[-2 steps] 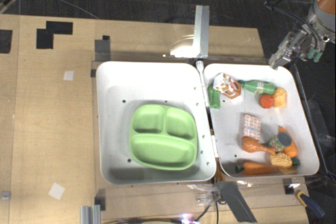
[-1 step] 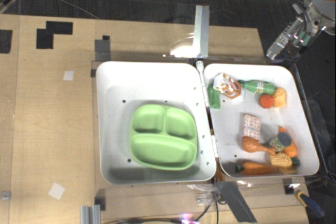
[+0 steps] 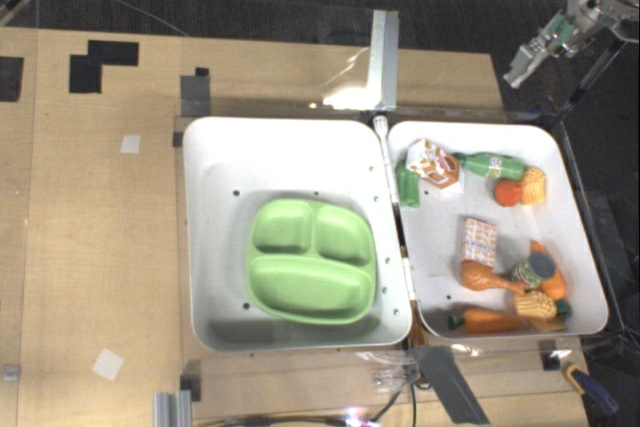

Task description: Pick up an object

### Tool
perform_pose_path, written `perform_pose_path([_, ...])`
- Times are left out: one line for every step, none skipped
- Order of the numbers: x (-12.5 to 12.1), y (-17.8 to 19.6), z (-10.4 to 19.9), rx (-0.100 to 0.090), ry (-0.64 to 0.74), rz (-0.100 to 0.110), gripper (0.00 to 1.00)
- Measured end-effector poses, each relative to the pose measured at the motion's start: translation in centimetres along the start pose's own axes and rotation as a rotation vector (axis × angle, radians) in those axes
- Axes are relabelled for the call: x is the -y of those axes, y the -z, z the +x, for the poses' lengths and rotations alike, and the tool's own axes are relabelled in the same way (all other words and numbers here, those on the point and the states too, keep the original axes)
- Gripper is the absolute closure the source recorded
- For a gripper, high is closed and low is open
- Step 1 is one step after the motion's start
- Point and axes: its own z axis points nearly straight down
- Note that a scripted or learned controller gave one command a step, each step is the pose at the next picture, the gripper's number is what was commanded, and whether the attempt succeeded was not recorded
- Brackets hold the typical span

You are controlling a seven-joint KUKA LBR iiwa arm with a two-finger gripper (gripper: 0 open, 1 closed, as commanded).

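Observation:
My gripper (image 3: pixel 522 67) hangs at the top right, beyond the far edge of the right bin (image 3: pixel 585 215) and well above it, with nothing visibly in it. The right bin holds toy food. A green bottle (image 3: pixel 490 164) lies at the back beside a snack packet (image 3: pixel 436 165), with a red tomato (image 3: pixel 509 194) and a yellow waffle piece (image 3: pixel 534 183) close by. A striped box (image 3: pixel 478 239) lies in the middle. A drumstick (image 3: pixel 487 278), a small can (image 3: pixel 537 267), a corn cob (image 3: pixel 536 306) and a carrot (image 3: pixel 490 320) crowd the front.
The left bin (image 3: pixel 215 175) holds a green divided plate (image 3: pixel 312 260). A green packet (image 3: pixel 407 185) leans against the wall between the bins. A metal post (image 3: pixel 384 65) stands behind that wall. Wooden bench surface spreads to the left.

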Motion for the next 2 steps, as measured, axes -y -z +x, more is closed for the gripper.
perform_pose_path([4.7, -1.7, -0.5, -0.002, -0.218, 0.004, 1.0])
perform_pose_path([3.9, -3.2, -2.9, -0.001, -0.435, 0.005, 1.0])
